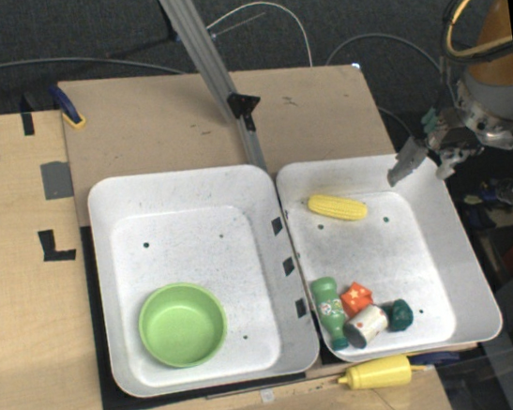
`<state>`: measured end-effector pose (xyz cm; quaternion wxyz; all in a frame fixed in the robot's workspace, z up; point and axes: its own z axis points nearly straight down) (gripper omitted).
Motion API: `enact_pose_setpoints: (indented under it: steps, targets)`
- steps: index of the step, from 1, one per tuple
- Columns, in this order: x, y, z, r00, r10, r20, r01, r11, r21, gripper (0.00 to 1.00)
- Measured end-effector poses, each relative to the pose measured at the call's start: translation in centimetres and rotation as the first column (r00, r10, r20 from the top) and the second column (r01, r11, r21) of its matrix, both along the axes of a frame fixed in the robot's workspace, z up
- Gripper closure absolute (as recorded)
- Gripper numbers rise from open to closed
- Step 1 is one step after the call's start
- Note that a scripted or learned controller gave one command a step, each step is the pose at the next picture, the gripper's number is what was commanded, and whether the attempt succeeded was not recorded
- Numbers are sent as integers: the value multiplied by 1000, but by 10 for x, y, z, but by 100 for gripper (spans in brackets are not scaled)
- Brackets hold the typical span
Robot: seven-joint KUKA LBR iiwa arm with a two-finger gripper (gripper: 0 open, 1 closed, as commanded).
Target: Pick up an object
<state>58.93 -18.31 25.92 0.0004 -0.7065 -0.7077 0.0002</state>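
Even, soft overhead light, faint shadows, mild graininess, slight softness throughout.

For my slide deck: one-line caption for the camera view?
Gripper poised at right bin's edge near a corn cob; green bowl in left bin.

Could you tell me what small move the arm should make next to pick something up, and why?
Probably swing the claw left and down over the corn cob. The claw sits above the right bin's upper right rim, holding nothing, and the cob lies alone nearby with bare floor around it, while the other small items crowd together at the bin's front edge.
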Motion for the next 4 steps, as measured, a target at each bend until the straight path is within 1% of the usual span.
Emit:
enact_pose_setpoints:
  steps: [1,2,3,4]
  targets:
    - [0,0,0,1000,0,0,0,1000,0,0]
    - [1,-3,-64,1000,-1,-7,1,1000,0,0]
    - [-8,-7,-124,1000,-1,-7,1,1000,0,0]
    - [-7,-6,-172,1000,0,1,0,1000,-3,0]
